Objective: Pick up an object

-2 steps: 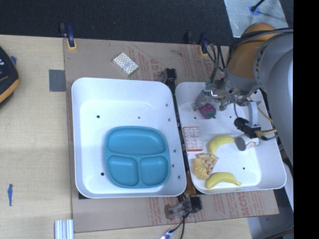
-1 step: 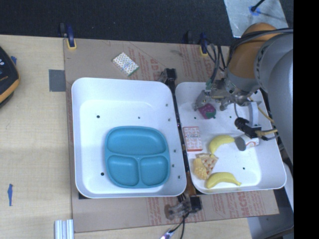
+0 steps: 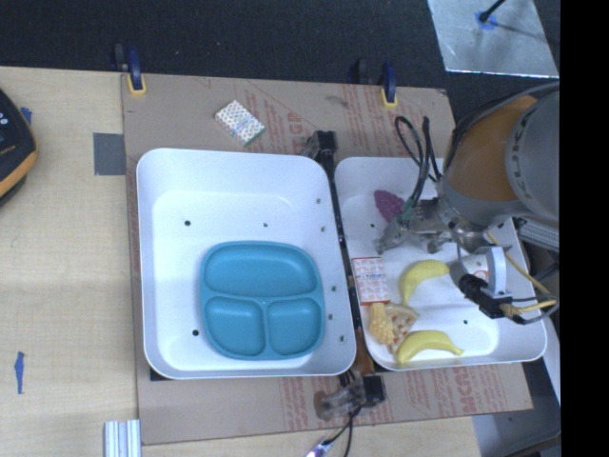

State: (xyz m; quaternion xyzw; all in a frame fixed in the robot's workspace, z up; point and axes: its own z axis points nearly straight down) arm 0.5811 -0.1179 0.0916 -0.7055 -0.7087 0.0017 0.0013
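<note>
Arm over right bin (image 3: 533, 350); jaw state cannot tell. Banana (image 3: 425, 347) near front: light, smooth, curved, likely rigid plastic. Grip across its middle.

Even, fairly bright overhead light fills the scene. The left bin (image 3: 152, 255) glares almost pure white along its walls, with a soft shadow under its far rim. The surface (image 3: 57, 255) looks washed pale. Detail is soft and grainy throughout; the dark floor beyond the surface's far edge shows little texture.

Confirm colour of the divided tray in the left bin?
Light blue, plain; the divided tray shows clearly in the camera view.
</note>
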